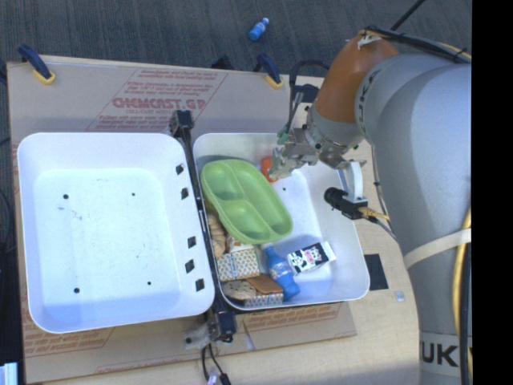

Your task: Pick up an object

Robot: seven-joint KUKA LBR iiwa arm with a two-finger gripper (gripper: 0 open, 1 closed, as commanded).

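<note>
My gripper hangs over the orange thing, which looks small and light, so I think I should pinch its sides.

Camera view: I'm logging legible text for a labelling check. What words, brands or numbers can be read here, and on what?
"CHEMCAST GP", red print on the cardboard sheet behind the bins; the smaller red lines around it are too blurred to read.
"UK", cut off by the frame, on the arm base.
Black-and-white carton: print too small to read.
Patterned boxes: nothing legible.
</note>
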